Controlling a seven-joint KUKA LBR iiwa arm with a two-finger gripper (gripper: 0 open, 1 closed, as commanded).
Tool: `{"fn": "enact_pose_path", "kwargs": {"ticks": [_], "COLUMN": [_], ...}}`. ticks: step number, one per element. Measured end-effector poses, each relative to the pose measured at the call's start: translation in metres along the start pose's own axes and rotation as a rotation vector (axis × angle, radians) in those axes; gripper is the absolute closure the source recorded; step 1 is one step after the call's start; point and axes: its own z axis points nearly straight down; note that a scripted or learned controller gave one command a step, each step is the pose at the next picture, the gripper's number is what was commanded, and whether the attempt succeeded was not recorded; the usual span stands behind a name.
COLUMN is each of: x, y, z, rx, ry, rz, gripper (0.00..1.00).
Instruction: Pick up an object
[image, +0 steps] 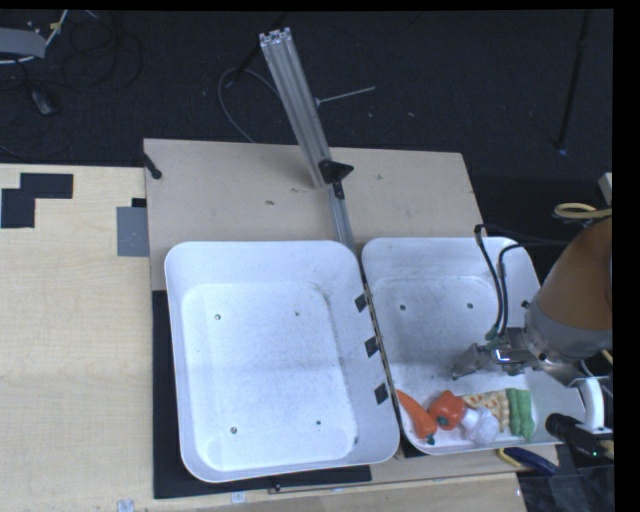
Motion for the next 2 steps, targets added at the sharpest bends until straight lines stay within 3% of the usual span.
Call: {"fn": "enact_pose_path", "kwargs": {"ticks": [1, 2], "x": [0.0, 0.0], "y": [0.001, 0.001], "z": [0.023, 0.012], "rx": [-0.006, -0.008], "ry": [-0.002, -0.001], "rz": [0.001, 0.002], "gripper": [0.0, 1.0]}}
